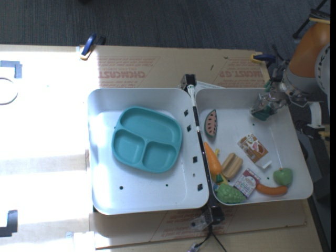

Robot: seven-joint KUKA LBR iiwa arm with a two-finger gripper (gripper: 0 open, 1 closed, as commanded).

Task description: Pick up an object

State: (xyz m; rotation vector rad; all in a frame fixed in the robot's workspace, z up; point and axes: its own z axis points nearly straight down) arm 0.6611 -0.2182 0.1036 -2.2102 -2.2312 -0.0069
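The fingers are too blurred to judge; the gripper point(264, 108) hovers over the right bin's point(294, 135) far corner. Below it lie a watermelon slice point(210, 123), a carton point(253, 148), carrots point(212, 159) and a green apple point(283, 176). The left bin point(100, 156) holds a teal tray point(147, 139). Cardboard point(157, 67) underlies both; dark carpet point(168, 9) lies beyond.

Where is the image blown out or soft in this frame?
Camera view: the bench surface at left is overexposed to near white, detail lost; the teal divided plate and watermelon slice are evenly lit and readable; the claw at the right bin's far corner is soft, its outline unclear.
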